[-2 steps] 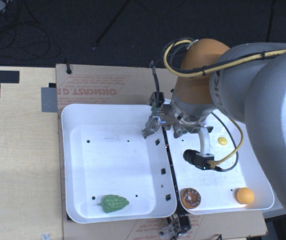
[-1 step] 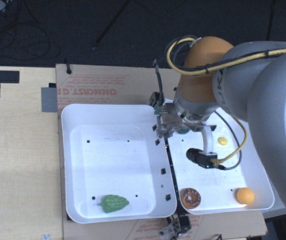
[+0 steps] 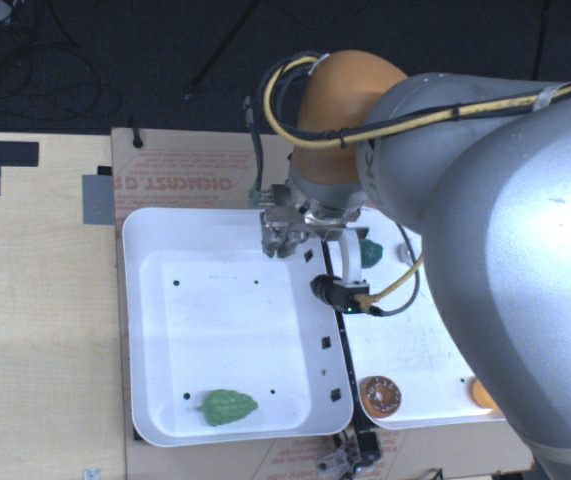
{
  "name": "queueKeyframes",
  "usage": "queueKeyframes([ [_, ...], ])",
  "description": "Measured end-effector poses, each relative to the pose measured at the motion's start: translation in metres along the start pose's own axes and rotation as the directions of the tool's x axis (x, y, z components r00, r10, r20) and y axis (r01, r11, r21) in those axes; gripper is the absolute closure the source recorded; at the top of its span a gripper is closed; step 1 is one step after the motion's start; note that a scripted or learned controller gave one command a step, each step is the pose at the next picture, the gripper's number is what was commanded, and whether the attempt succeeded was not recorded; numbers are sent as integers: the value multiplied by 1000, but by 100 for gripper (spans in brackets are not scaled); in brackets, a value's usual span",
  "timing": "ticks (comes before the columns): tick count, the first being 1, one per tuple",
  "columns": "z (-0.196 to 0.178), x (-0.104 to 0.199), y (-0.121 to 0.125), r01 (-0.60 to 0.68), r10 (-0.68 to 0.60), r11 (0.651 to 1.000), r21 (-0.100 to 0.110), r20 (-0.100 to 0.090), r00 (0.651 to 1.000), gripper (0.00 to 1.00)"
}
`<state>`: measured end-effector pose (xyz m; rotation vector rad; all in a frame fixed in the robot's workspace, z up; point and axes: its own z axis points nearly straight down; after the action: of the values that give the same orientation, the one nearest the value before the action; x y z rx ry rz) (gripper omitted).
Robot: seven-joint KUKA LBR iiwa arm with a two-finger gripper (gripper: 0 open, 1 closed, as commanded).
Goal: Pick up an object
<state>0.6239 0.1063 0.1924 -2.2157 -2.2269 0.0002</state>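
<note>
A green lumpy object [image 3: 229, 406] lies near the front edge of the left bin [image 3: 145, 318]. In the right bin [image 3: 415, 353] sit a brown frosted doughnut [image 3: 379, 395], an orange object [image 3: 481, 393] half hidden by the arm, and a small teal object [image 3: 370, 253] next to the wrist. My gripper [image 3: 285, 240] hangs over the far right corner of the left bin, close to the divider between the bins and far from the green object. Nothing shows beneath it.
The big grey arm [image 3: 495, 218] covers most of the right bin. A black bracket and cable [image 3: 340, 293] run along the divider. Cardboard [image 3: 185, 173] lies under the bins, with a wooden bench top [image 3: 35, 308] to the left.
</note>
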Motion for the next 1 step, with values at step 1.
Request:
queueKeyframes([
  [1,56,90,19,2,-2,1000,4,-1,1000,100],
])
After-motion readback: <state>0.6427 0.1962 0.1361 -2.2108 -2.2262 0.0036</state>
